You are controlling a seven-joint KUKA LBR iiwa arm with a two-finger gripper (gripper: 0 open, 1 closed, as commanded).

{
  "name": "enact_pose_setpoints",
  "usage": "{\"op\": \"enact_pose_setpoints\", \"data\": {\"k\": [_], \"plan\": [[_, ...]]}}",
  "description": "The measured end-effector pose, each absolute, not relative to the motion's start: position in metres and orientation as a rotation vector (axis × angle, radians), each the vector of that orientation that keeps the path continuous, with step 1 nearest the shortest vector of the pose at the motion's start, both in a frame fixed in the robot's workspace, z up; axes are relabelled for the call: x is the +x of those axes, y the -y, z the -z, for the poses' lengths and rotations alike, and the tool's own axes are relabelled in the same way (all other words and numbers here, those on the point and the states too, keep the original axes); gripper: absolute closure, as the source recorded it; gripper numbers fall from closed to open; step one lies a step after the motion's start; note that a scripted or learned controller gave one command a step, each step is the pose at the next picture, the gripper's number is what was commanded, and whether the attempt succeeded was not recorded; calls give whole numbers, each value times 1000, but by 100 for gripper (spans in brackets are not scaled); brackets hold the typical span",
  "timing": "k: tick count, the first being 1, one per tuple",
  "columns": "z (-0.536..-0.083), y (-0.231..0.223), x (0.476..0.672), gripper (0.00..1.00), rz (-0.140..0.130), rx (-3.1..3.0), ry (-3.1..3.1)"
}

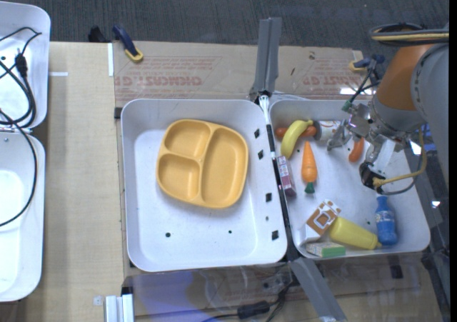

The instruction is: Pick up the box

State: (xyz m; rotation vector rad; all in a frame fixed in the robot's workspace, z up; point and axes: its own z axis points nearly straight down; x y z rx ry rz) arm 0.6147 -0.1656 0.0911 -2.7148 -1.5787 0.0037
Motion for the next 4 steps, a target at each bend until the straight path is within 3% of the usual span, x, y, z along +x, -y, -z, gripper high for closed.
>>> {"op": "enact_pose_setpoints", "data": {"k": [1, 2, 3, 4], "plan": [[-92, 199, 559, 0, 2, -2778, 1449], [-89, 175, 631, 0, -32, -2716, 1542], [-88, 162, 643, 0, -84, -2765, 1440], [-89, 201, 631, 0, -25, -2863, 1229]]}}
